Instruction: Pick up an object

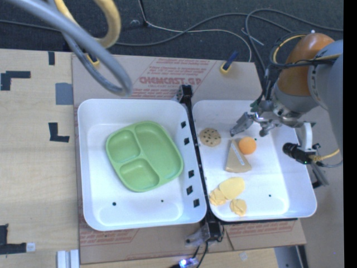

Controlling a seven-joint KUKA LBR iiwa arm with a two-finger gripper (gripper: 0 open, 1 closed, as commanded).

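Pale wood and a sheet of brown cardboard cover the table (pixel 33 166), which carries two shallow white bins side by side, with dark carpet and loose cables beyond. One gripper (pixel 254 126) hangs over the far part of the right bin (pixel 279 202), its two fingers spread apart with nothing between them. Just below the gripper and slightly toward the camera lies one small orange ball (pixel 247 146), touching the top of one pale cheese wedge (pixel 237 159). To the gripper's left in the same bin sits one round cookie (pixel 210 137). Further toward the camera from the gripper rest two yellowish pieces, a flat chip-like cluster (pixel 227 190) and a smaller lump (pixel 238 206) just beside it. Well to the gripper's left, across the black divider clips, the left bin (pixel 92 205) holds one green three-compartment tray (pixel 144 156). Nothing lies between the open fingers and the ball below them. A grey hose (pixel 72 35) and a yellow one (pixel 109 13) cross the far left corner.
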